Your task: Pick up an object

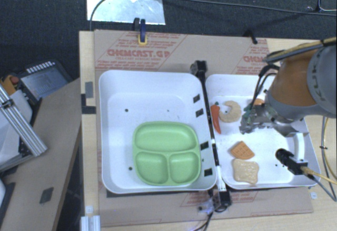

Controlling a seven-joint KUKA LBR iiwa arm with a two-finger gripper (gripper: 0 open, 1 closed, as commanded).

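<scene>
- Step in hand, as we judge it: the approach, before any grasp. The gripper (246, 123) hangs low inside the right bin (274, 174), and nothing shows between the fingers.
- Finger state: we cannot tell whether they are apart or together; the tip is small and dark against the arm (297, 90).
- Landmark for places: the gripper tip.
- Nearest candidate: the pale crescent-shaped piece (230, 111), just beside the tip on the side towards the left bin (152, 135). Touching or apart, we cannot say.
- The orange carrot-like piece (216, 118) lies beyond the crescent, against the wall between the bins.
- The orange waffle-like square (241, 150) sits near the tip, towards the front rim; the beige lump (246, 171) lies just past it.
- The green divided tray (166, 152) is well apart, in the left bin.
- Next move calls for a choice of one piece, the fingers centred over it and spread to straddle it, then a close and a lift.
</scene>
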